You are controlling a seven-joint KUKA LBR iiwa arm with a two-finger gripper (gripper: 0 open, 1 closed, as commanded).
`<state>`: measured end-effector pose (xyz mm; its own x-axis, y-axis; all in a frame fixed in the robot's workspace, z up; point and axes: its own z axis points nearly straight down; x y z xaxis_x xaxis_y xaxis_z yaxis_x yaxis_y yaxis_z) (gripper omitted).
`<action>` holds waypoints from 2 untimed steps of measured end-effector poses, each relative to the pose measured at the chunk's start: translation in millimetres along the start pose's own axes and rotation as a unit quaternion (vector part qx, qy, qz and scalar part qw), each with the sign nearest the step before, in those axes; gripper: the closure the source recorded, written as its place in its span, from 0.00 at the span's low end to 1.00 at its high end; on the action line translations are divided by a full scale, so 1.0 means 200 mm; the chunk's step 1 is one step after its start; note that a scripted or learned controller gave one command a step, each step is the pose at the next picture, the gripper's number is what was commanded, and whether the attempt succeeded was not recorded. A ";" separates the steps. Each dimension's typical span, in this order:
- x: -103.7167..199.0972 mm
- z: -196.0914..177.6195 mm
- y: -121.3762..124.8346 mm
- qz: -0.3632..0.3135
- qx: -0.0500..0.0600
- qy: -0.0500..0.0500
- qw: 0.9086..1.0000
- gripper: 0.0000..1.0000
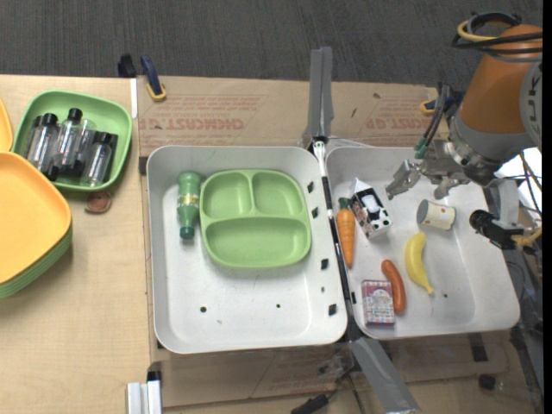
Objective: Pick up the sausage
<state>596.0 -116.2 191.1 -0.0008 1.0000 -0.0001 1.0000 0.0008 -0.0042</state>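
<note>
**Sausage untouched, pincer high at the far side of the right bin**

The sausage (394,285) lies on the floor of the right bin (483,313), toward its near side, just right of a small pink packet (378,303) and just left of a banana (418,262). Nothing grips it, so the pick has not begun in any visible way.

The pincer (425,178) hangs over the far part of the same bin, near a white cup (437,215) and a black-and-white toy (371,211). Its fingers look spread apart with nothing between them.

A carrot (346,235) rests along the bin's left wall. The left bin (172,309) holds a green divided plate (254,216) and a green bottle (188,203).

Judging from this layout, the whole task remains: travel to the near side, descend over the sausage, close, and lift. The packet and banana crowd it on both sides, which could make a clean grasp awkward.
</note>
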 end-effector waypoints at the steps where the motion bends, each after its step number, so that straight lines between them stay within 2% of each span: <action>1: 0.02 0.44 -0.24 0.016 -0.002 0.000 1.000 0.00; 2: -0.01 0.51 -0.54 -0.030 0.000 0.001 1.000 0.00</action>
<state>487.8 -117.8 90.4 -0.0610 0.9981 0.0013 0.9981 0.0610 -0.0039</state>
